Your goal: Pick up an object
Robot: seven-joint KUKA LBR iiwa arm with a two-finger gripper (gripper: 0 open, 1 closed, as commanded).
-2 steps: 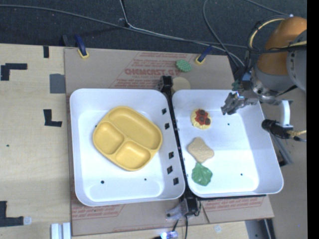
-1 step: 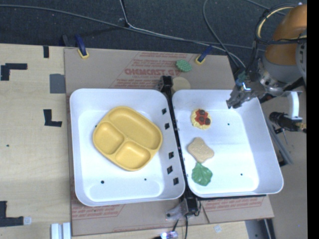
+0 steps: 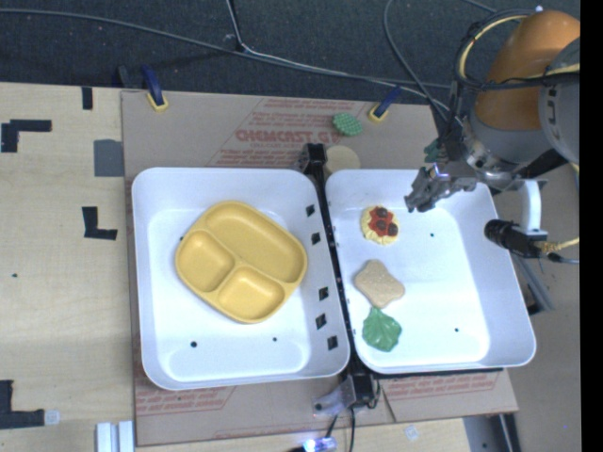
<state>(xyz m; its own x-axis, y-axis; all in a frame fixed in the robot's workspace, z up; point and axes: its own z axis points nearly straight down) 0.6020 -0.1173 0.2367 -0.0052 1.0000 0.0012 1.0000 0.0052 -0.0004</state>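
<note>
Jaws [image 3: 421, 196] hover over the right bin's [image 3: 490, 328] far edge; can't tell their state. The small pizza toy [image 3: 380, 224] sits just left, untouched.

Red letters are printed on the brown cardboard [image 3: 273, 135] that lies under the two bins. The biggest word sits above the left bin [image 3: 151, 252], close to its top edge. It is upside down and blurry, so it is hard to read. It looks a bit like "CHEMCAST", but that is not sure. Smaller red lines run beside it, above and below, and they are too tiny to make out. More red print shows on the cardboard strip below the bins, at the bottom, and it is too small to read as well. No other words, numbers or signs can be read.
</note>
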